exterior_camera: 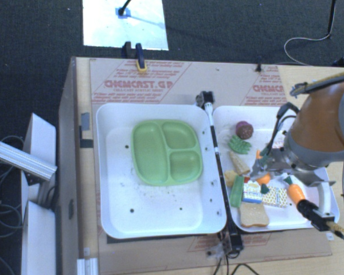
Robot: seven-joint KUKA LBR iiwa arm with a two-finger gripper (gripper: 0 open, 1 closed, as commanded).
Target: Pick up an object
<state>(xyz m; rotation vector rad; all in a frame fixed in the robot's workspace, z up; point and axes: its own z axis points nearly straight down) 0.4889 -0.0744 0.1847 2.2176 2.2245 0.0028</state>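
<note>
The right white bin [275,114] holds several toy foods: a dark red ball [244,130], a green leafy piece [239,145], a beige wedge [239,164], a green stick [236,191], a blue and white box [252,193], a slice of toast [254,215] and an orange carrot [296,192]. My gripper [260,168] reaches down from the right into the middle of this bin. It sits just right of the beige wedge and above the blue and white box. A small orange piece [264,179] lies right under it.
The left white bin [112,171] carries a green divided plate [165,152]. A black divider rail [216,153] runs between the bins. The arm's orange and grey body [324,125] hangs over the right bin's far right side. A patterned packet [276,197] lies near the carrot.
</note>
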